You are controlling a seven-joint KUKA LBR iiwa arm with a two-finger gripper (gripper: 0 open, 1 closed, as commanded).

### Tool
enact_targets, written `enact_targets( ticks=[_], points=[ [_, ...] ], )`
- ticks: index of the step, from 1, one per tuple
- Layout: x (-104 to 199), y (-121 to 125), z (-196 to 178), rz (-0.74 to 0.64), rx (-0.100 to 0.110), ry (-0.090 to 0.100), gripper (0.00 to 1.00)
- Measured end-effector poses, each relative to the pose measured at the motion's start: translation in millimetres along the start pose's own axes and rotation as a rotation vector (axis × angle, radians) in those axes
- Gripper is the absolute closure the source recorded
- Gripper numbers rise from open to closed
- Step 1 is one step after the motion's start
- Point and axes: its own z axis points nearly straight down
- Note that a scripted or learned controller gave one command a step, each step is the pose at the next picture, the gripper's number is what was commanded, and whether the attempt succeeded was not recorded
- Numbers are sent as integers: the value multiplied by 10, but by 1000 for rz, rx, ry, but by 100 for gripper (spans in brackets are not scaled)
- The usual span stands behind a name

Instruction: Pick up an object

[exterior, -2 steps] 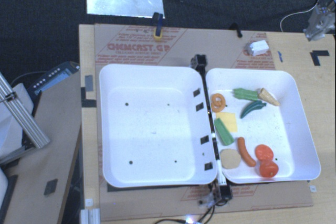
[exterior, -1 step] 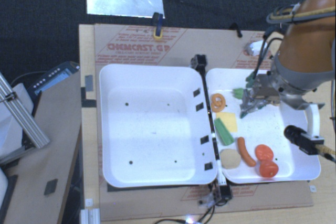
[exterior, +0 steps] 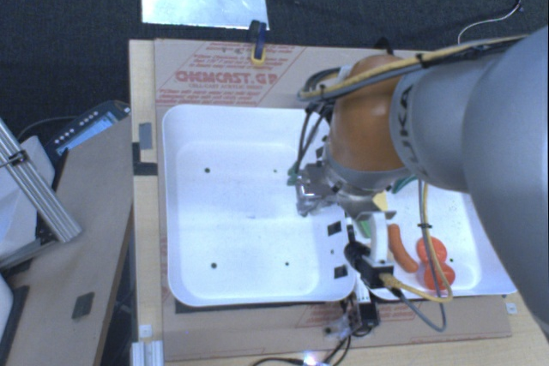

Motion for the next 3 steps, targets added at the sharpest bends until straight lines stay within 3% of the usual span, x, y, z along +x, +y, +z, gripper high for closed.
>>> enact_targets(
  ticks=[1,2,3],
  points=[
    [470,-263,542,6,-3,-2,100],
    [1101,-267,215,5,-13,-1,100],
    [1399,-263,-626,7,-16,0,100]
  ],
)
